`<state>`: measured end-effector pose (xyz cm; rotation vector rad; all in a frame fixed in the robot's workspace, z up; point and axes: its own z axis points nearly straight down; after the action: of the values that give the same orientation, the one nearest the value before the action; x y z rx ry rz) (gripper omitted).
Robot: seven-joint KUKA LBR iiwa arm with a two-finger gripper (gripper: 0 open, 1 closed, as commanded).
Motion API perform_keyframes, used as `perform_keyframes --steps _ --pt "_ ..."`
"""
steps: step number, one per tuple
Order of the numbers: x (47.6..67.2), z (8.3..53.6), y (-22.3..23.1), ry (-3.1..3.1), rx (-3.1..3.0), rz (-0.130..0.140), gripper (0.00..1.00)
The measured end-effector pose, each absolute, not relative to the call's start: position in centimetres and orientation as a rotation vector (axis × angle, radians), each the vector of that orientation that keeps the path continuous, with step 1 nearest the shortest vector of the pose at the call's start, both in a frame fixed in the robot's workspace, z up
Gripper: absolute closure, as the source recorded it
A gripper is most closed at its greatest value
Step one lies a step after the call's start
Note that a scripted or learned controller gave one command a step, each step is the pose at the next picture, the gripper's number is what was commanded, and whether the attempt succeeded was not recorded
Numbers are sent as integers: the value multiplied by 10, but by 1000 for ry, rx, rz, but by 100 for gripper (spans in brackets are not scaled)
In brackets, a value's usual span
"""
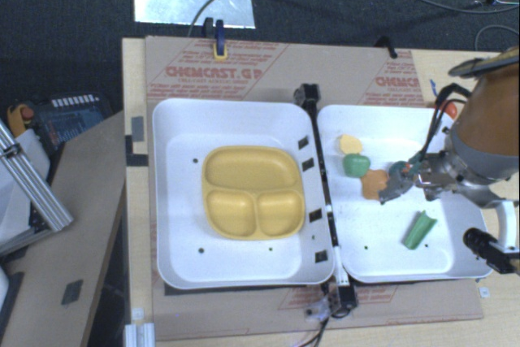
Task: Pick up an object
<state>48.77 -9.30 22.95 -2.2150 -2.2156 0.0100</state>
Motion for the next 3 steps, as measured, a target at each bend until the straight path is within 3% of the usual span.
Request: perform_keyframes --steps 1,3 --pt "490 235 -93 -2226 -2219 -2 0" --pt "496 141 -97 -2221 -2218 1 0"
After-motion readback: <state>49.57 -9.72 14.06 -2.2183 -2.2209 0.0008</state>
